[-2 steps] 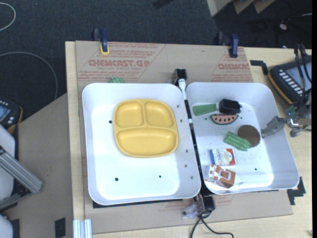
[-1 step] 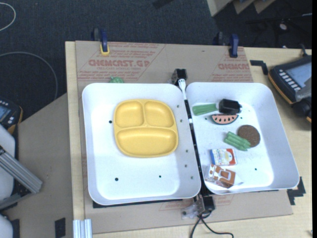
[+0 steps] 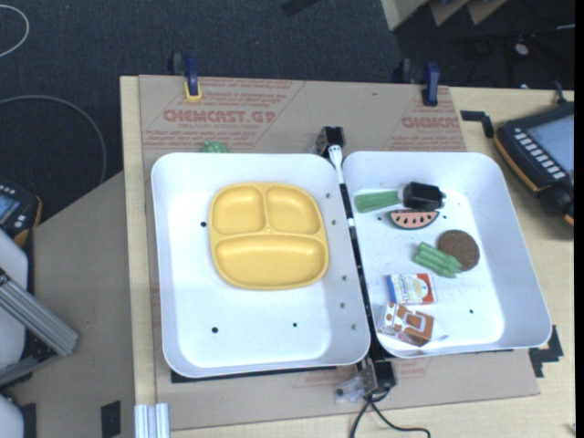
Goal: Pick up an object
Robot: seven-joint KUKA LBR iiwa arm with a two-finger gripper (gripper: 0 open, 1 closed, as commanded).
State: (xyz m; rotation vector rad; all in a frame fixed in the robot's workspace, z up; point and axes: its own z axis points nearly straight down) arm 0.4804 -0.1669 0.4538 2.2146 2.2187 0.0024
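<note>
The right bin holds several small items. A green block lies at its upper left, beside a black object and a watermelon slice. A brown round cookie sits next to a green pickle-like piece. Lower down lie a small white, blue and orange packet and a brown and white packet. The left bin carries a yellow divided plate.
Both bins rest on a brown cardboard sheet held by two blue clamps at the back. A black and orange pendant lies at the right edge. Cables run along the seam between the bins.
</note>
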